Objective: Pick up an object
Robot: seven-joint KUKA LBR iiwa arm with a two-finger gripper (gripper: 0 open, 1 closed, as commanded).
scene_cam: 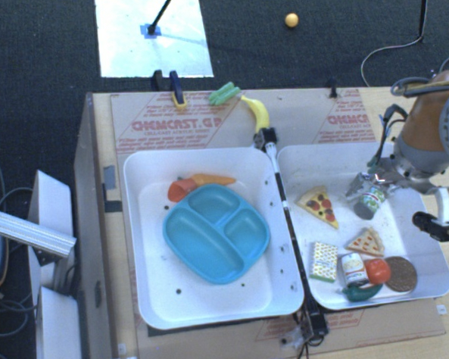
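The arm [426,128] is in over the right bin [443,275], and its gripper [371,189] is down at a small can [370,198] near the bin's far side. The can lies tilted right at the fingers; whether they're clamped on it I cannot tell. Left of the can sits a pizza slice [319,206]. Nearer than the can: another slice [365,243], a cracker [323,261], a bottle [353,268], a tomato [377,270], a brown disc [401,273]. The left bin [159,293] holds a blue tray [215,232].
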